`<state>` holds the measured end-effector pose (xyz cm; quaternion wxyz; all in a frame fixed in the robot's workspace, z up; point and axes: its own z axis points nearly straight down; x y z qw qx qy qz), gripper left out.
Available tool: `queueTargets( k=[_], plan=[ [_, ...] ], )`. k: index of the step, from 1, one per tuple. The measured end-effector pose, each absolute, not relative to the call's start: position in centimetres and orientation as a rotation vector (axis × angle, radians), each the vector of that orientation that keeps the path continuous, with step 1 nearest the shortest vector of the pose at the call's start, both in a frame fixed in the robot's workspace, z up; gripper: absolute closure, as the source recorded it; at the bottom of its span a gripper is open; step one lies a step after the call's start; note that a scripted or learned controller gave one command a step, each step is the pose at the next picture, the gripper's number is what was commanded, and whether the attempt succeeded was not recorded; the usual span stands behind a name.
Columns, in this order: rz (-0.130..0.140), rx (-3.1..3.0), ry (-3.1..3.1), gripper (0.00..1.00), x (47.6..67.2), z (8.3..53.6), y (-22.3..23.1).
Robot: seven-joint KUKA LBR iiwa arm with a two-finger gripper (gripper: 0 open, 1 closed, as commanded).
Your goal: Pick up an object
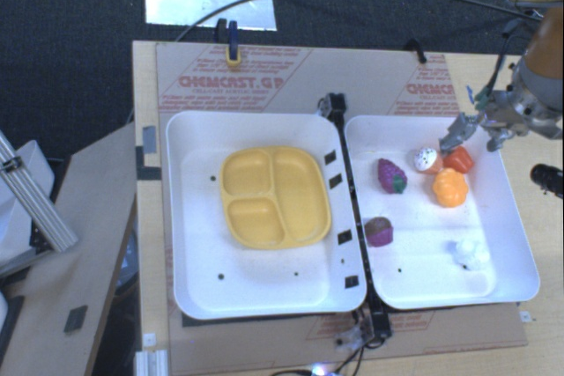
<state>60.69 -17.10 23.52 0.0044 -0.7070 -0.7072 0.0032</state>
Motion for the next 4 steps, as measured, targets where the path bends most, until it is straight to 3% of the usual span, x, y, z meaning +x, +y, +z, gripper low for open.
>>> queueTargets(
  k=[1,3,4],
  plan=[
    [-0.001,-2.219,-2.226,0.00,60.9,24.3,-17.1],
    [0.001,-2.213,-2.229,0.00,62.3,15.3,-16.2],
    [0.000,-2.220,-2.224,0.00,61.8,9.6,-16.9]
  ],
)
